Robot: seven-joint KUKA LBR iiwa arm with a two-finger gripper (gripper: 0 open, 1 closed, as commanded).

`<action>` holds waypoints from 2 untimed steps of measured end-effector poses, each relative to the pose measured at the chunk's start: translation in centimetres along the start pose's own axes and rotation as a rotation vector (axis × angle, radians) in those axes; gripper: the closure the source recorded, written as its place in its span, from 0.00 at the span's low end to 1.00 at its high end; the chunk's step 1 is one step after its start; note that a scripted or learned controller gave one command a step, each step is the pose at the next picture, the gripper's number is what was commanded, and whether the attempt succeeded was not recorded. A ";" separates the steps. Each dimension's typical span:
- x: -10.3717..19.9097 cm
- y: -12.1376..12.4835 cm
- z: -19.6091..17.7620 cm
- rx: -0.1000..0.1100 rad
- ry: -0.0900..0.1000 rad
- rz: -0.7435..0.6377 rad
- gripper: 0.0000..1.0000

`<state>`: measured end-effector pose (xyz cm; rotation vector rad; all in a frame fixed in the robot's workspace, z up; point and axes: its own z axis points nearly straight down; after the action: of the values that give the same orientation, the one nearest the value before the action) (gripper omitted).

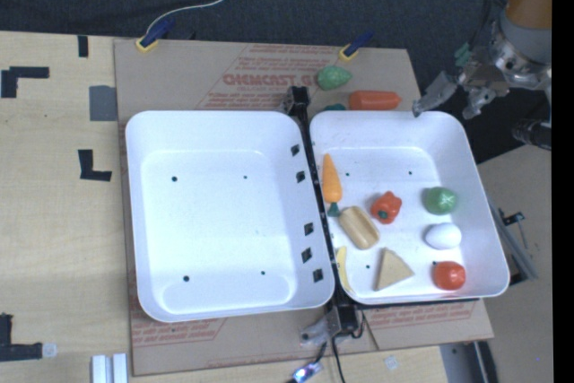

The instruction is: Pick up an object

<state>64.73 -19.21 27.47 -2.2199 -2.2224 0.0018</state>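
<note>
Gripper is hovering spread open and empty above the right bin's far right corner, well apart from the food. Risk, as I judge it: items are crowding together, so fingers coming down could be nudging a neighbour or closing on nothing; round ones could be rolling off. Largest to smallest: bread roll lying tilted mid-bin, cheese wedge near the front, carrot hugging the left wall, green ball, white egg, tomato, red pepper.

Red printed lettering runs across the cardboard sheet under the bins, above the left bin; it appears upside down and too blurred to read.
</note>
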 end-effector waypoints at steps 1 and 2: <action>1.6 2.0 10.4 0.009 0.002 -0.002 0.00; 9.2 1.8 19.4 0.005 0.005 -0.005 0.00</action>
<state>66.45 -10.06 8.10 -2.2096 -2.2235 0.0019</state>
